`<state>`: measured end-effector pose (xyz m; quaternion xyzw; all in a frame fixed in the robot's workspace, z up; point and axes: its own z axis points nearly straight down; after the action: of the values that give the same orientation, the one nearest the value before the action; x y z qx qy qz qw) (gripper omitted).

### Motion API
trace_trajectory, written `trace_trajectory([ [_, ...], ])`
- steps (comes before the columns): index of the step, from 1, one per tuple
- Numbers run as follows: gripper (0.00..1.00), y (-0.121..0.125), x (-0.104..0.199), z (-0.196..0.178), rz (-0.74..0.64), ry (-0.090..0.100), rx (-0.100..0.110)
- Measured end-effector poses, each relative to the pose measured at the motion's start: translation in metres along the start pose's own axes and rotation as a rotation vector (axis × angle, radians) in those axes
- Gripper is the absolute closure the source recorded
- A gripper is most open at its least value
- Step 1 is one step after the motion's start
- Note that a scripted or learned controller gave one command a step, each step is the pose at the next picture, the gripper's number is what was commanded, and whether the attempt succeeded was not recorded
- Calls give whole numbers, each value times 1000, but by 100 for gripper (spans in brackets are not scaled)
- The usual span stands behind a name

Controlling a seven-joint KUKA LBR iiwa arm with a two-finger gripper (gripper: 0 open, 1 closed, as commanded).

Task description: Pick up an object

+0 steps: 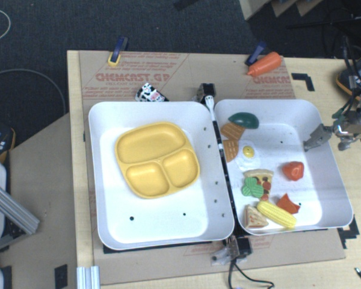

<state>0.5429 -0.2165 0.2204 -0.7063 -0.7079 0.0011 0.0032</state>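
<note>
Progress: nothing is lifted yet, as far as the view shows; every toy lies in a bin or on the table, so I judge the whole pick is left to do.
Gripper (317, 138): at the right bin's right rim, above its floor, well apart from the toys; nothing sits between the fingers, and I cannot tell if they are apart or together.
Right bin (325, 179): holds the likely targets, all toy food. Red piece (293, 171) lies alone near the bin's middle, the closest toy to the gripper.
Right bin, by the divider: dark green piece (244, 120) at the far corner, brown slices (231, 138) below it, fried egg (248, 152) beside those.
Right bin, near corner: pizza slice (257, 182), corn cob (277, 214) and sandwich wedge (255, 217) crowd together, touching.
Left bin (108, 209): holds one yellow divided plate (156, 159), its compartments bare.
Table (84, 89): beyond the right bin, an orange carrot (265, 64) lies outside both bins.
</note>
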Motion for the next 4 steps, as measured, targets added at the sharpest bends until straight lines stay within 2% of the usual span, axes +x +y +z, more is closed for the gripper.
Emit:
trace_trajectory([
  [2, 0, 6, 2, 127, 2, 1, 0],
  [3, 0, 6, 4, 136, 1, 2, -3],
  [4, 100, 6, 2, 125, 1, -2, -6],
])
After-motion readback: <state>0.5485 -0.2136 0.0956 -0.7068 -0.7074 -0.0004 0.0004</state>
